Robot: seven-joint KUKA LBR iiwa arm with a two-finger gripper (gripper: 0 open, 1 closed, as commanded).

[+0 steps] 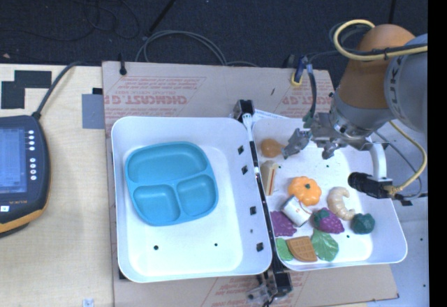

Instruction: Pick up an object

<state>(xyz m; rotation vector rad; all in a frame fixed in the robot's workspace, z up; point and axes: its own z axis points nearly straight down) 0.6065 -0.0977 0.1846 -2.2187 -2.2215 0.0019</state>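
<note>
While its claw (313, 144) hangs spread and unladen, the cardboard (162, 97) reads "CHEMCRAFT, CO."

The tabletop (63, 250) is bearing a printed cardboard sheet (174, 93), with two white bins sitting side by side on it: left bin (126, 243), right bin (391, 243). A handheld control pendant (21, 169) is lying at the left edge.

lots of bare floor along the left bin (133, 243) around the blue tray (171, 182). right bin (391, 246) is crowded low: pumpkin (305, 190), grapes (328, 220), broccoli (362, 222) packed close, the arm (377, 89) looming over its upper end.
</note>
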